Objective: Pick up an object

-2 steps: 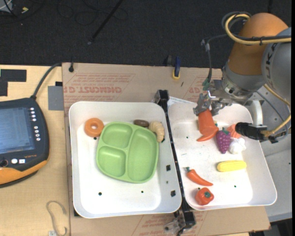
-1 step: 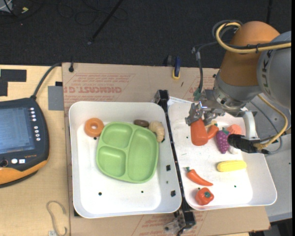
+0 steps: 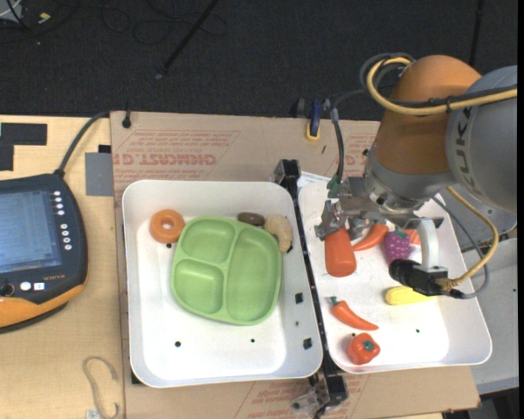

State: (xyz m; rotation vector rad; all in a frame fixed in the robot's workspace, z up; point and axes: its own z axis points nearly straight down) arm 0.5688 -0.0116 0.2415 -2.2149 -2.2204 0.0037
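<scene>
My gripper (image 3: 342, 227) hangs low over the left part of the right bin (image 3: 472, 339). Directly beneath it, touching or nearly touching, is an orange cylinder-shaped toy (image 3: 339, 256). Whether the toy is gripped is hidden by the wrist. A red-orange chili (image 3: 372, 236) lies just right of the gripper, with purple grapes (image 3: 398, 246) beside it. A yellow piece (image 3: 404, 296), a small orange carrot (image 3: 353, 315) and a red pepper (image 3: 363, 348) lie nearer the front of the same bin.
The left bin (image 3: 148, 339) holds a green divided plate (image 3: 227, 271), an orange doughnut (image 3: 167, 225), a brown piece (image 3: 251, 219) and a beige piece (image 3: 279, 231). A black cable end (image 3: 417, 276) hangs over the right bin. A control pendant (image 3: 26, 243) lies at far left.
</scene>
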